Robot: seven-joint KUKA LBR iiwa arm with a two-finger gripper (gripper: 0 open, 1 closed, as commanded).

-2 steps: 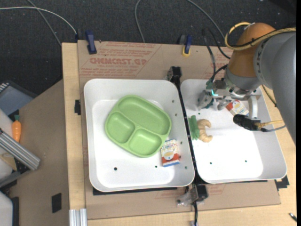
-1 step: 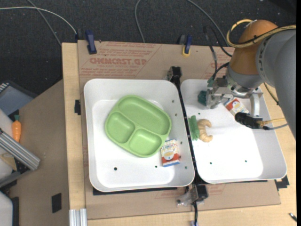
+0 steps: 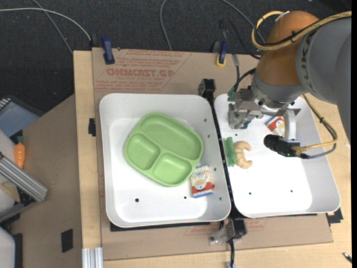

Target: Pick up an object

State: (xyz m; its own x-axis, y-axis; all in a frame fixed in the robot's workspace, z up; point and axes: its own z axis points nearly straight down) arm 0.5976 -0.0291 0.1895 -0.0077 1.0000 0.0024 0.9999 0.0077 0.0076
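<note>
Your arm (image 3: 295, 43) covers the back of the right bin (image 3: 290, 197), so part of a red-and-white packet (image 3: 275, 125) there is hidden beneath the wrist. The claw (image 3: 240, 115) hangs low over the bin's back left corner, and you cannot tell from this angle whether it is parted or closed, nor whether it touches anything. Just in front of it lies a pale croissant-shaped toy (image 3: 242, 152), with a green strip (image 3: 228, 151) along the bin wall beside it. In the left bin (image 3: 120, 205) sit a green divided plate (image 3: 163, 148) and a small carton (image 3: 202, 181) at the plate's front right edge. Both bins rest on the surface (image 3: 89, 149).
</note>
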